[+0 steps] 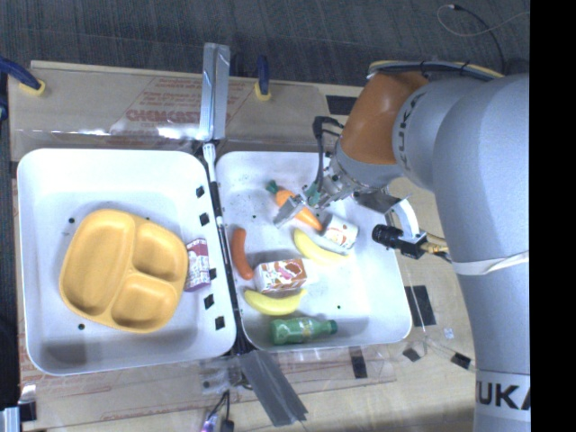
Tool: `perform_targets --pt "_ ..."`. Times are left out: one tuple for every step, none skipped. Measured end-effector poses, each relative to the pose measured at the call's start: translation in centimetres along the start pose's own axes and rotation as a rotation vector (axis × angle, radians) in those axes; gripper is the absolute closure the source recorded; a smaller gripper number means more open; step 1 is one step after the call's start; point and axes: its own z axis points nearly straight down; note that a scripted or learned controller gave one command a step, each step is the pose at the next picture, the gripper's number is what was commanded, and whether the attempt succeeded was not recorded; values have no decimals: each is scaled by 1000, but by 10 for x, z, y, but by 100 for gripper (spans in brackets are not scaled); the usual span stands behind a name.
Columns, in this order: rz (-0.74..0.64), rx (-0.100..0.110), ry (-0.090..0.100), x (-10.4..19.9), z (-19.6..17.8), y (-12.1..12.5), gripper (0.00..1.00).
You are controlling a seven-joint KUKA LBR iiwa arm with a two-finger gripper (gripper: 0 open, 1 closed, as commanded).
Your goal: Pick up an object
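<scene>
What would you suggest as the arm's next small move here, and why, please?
Probably a short descent onto the carrot. The end effector sits right over it in the right bin, and nothing shows as held. The banana and a small packet lie close beside it, so keep the drop straight.

Grey arm (468, 178) reaching left, hand (301, 207) lowered

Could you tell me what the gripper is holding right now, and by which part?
It cannot be told: the gripper sits low in the right bin over the carrot, but nothing is visibly between its fingers.
</scene>
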Motion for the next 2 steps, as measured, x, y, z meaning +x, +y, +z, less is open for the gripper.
perform_targets --pt "-4 0 -1 0 -10 0 100" --pt "35 0 0 24 -128 47 100"
